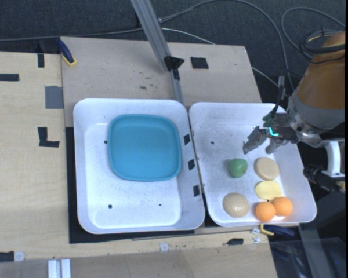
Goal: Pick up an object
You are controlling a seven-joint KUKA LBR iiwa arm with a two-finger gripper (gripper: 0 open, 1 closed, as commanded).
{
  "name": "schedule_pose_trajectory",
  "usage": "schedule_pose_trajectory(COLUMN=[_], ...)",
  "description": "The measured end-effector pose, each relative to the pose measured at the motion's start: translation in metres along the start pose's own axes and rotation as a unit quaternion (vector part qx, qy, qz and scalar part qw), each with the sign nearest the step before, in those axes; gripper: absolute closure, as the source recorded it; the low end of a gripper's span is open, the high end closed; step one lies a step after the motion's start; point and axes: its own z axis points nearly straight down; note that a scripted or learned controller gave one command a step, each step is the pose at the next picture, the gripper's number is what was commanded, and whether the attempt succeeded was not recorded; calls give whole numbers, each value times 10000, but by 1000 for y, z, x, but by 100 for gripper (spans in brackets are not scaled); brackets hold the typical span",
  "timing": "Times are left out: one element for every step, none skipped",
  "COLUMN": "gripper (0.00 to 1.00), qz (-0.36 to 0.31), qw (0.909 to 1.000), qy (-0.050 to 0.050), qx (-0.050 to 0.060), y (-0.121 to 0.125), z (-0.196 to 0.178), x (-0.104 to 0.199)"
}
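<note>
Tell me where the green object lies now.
The green object lies in the right bin, left of a beige piece, below the tool.

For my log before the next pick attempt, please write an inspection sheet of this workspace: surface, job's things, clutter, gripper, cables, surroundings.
Surface: wooden bench with black tape marks, bearing left bin and right bin.
Job's things: in the right bin, green piece, two beige pieces, yellow piece, two orange balls.
Clutter: blue square plate in the left bin.
Gripper: gripper above the right bin, jaws apart, holding nothing.
Cables: grey cables behind the bench.
Surroundings: slanted metal bar; dark floor.
</note>
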Motion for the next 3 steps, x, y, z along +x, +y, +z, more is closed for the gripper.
schedule_pose_trajectory(gripper=[0,0,0], qz=[0,3,-2], qw=[10000,10000,10000], qy=[0,3,5], qx=[1,23,28], y=[0,0,0], z=[0,54,113], x=[0,-10,-1])
